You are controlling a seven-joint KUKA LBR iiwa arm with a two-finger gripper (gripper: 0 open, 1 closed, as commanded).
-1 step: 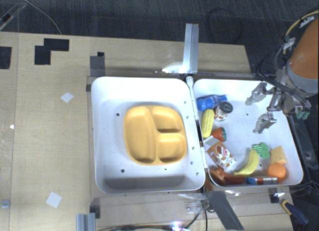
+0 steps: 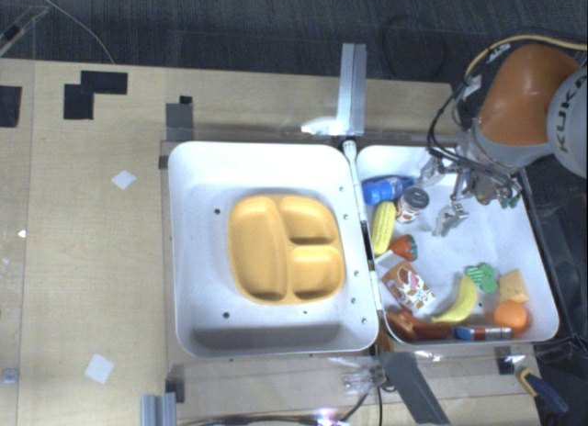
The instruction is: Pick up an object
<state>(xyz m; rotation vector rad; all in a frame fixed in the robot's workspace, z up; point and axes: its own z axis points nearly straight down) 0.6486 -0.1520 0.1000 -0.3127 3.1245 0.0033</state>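
Observation:
My gripper (image 2: 454, 207) hangs over the upper middle of the right bin (image 2: 536, 259), open, with nothing between its fingers. Just left of it stand a small round-lidded jar (image 2: 413, 200), a blue packet (image 2: 386, 187) and an ear of corn (image 2: 382, 226). Below those lie a red strawberry (image 2: 403, 247) and a printed snack packet (image 2: 408, 287). Along the bin's front edge are a banana (image 2: 461, 301), a green toy (image 2: 481, 278), an orange (image 2: 512, 315), a yellow block (image 2: 513, 285) and a reddish sausage (image 2: 418, 328).
The left bin (image 2: 197, 231) holds a yellow divided plate (image 2: 283, 247). A metal post (image 2: 352, 94) rises behind the wall between the bins. The grey arm with its orange band (image 2: 519, 94) reaches in from the upper right.

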